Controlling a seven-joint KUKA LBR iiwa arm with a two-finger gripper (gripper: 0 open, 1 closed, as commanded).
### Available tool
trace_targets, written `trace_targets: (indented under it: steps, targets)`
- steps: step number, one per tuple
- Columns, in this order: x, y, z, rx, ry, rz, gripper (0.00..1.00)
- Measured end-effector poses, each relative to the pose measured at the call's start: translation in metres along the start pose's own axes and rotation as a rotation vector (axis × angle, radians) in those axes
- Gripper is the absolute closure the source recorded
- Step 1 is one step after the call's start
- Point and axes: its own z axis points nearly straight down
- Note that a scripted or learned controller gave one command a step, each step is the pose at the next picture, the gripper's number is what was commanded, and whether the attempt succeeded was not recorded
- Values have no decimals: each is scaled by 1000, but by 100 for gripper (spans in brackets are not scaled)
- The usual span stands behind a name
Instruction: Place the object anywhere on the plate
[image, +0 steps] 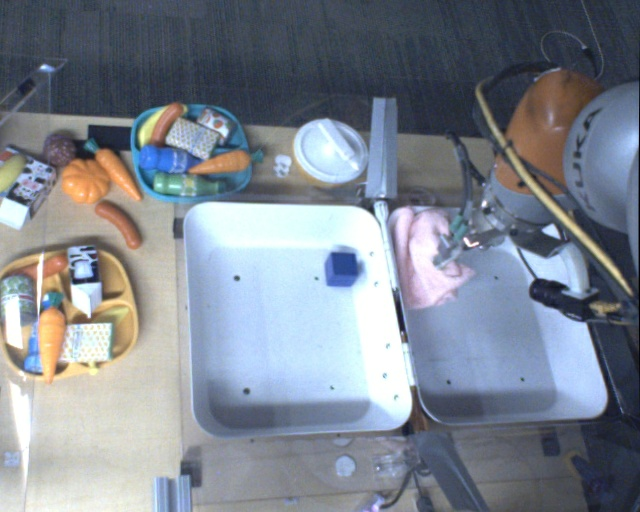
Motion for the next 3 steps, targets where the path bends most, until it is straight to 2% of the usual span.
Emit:
trace_targets:
  steps: [1, 3]
  targets:
    - [0, 2, -41, -2, 0, -8, 100]
    - [90, -1, -37, -2, 1, -810, 100]
